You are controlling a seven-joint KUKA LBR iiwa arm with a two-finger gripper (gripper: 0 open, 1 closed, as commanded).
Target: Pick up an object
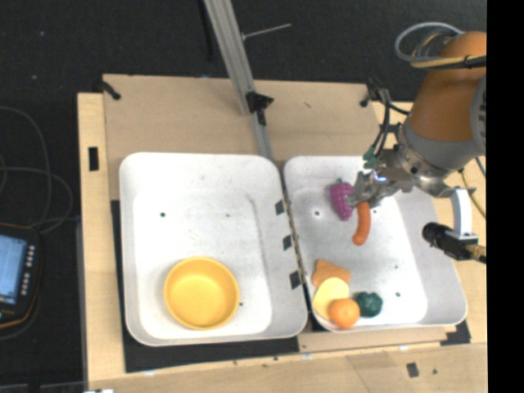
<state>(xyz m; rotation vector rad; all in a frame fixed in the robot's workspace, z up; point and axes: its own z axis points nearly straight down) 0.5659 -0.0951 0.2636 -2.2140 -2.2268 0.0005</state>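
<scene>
Right bin (409,301): carrot (361,224) just below end effector (366,188).

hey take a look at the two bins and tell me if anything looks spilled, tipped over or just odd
Nothing looks spilled or damaged. The round yellow bowl sits upright in the left white bin. In the right white bin, the purple grape bunch and orange carrot lie by the gripper; the other toy foods crowd the near corner.

End effector (366,193) hangs over right bin (409,301), between purple grapes (341,197) and carrot (361,224).
</scene>
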